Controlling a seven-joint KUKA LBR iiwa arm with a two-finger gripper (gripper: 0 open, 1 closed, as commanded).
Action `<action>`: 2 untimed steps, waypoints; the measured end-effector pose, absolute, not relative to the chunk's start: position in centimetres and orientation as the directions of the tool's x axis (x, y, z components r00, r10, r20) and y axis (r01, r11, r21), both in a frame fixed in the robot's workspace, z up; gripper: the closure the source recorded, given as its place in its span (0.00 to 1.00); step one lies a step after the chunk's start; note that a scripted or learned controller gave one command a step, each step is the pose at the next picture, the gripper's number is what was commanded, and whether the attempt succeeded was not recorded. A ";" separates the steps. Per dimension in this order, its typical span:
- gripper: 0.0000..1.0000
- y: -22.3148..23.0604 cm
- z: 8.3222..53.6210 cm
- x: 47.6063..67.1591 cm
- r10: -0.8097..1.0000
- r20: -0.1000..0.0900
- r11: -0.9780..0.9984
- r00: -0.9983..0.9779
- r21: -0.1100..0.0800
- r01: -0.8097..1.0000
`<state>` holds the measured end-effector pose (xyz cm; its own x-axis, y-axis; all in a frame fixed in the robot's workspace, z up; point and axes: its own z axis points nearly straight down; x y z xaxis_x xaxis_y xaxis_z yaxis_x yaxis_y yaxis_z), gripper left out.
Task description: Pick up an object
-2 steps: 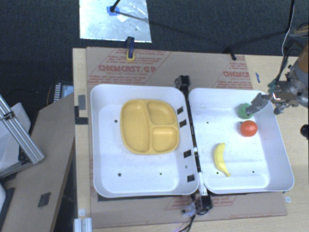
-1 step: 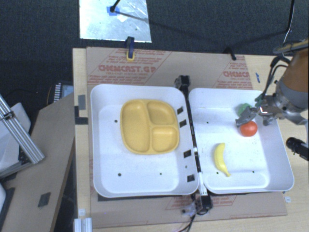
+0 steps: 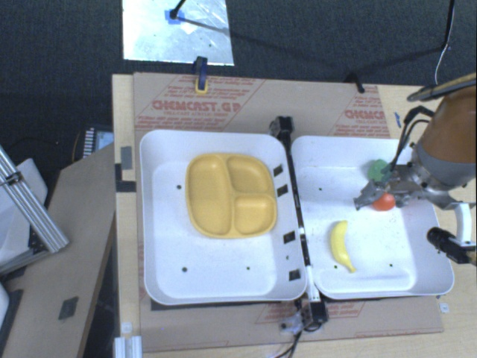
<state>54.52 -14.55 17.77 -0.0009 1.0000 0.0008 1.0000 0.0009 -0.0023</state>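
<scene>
Reaching into the right bin [image 3: 425, 278], the gripper [image 3: 375, 198] hangs over a red-orange object [image 3: 384, 203]; its grip state is unclear. A green object [image 3: 378, 169] sits just behind, a banana [image 3: 341, 246] lies nearer the front edge, apart.

Arm [image 3: 451, 136] from the right, gripper [image 3: 370, 198] low (finger state unclear).

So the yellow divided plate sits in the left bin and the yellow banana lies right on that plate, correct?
Not quite. The yellow divided plastic plate does sit in the left white bin, but the yellow banana is not on it. The camera view shows the banana lying on the floor of the right white bin, apart from the plate.
</scene>
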 end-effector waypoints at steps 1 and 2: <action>0.00 -14.1 11.9 55.2 1.000 0.001 0.001 -0.001 -0.004 1.000; 1.00 -14.2 13.3 55.3 1.000 -0.001 0.000 0.000 0.003 1.000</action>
<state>55.34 -14.18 13.26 -0.0001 1.0000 -0.0013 1.0000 0.0001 0.0034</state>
